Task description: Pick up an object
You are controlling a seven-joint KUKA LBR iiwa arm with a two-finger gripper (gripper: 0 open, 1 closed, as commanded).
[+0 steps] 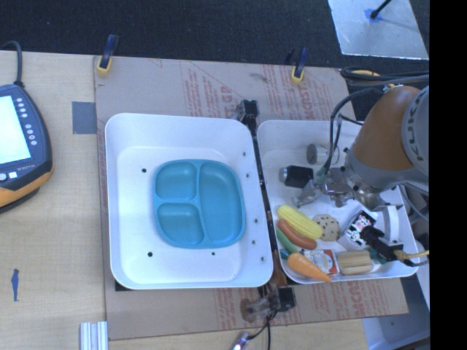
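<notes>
Gripper (315, 190): metal, at the end of the grey arm (390, 141) with orange band, low inside the right bin (271, 138); whether anything is grasped cannot be told from this slanted view.

Black block (297, 175): just left of the gripper, on the bin floor, close to the tool but contact unclear.

Small grey cylinder (312, 153): above the gripper, near the bin's upper part.

Round speckled cookie (327, 227): below the gripper, apart from it.

Corn cob (299, 221): yellow, lying aslant, left of the cookie and touching the hot dog (295, 235) beneath it.

Carrot (308, 267): orange with green end, at the bin's lower edge, beside a red-and-white packet (326, 259).

Tan block (355, 262): right of the packet, at the lower right.

Black-and-white item (357, 226): right of the cookie, under the arm; its kind unclear.

Left bin (131, 195): white, side by side with the right bin; holds a blue divided plate (198, 203) with three compartments, lying flat at centre.

Bench surround: brown cardboard sheet (175, 86) under both bins, held by two blue-and-yellow clamps (108, 54) at its far edge; an orange-rimmed pendant (18, 148) with a screen, far left.
</notes>
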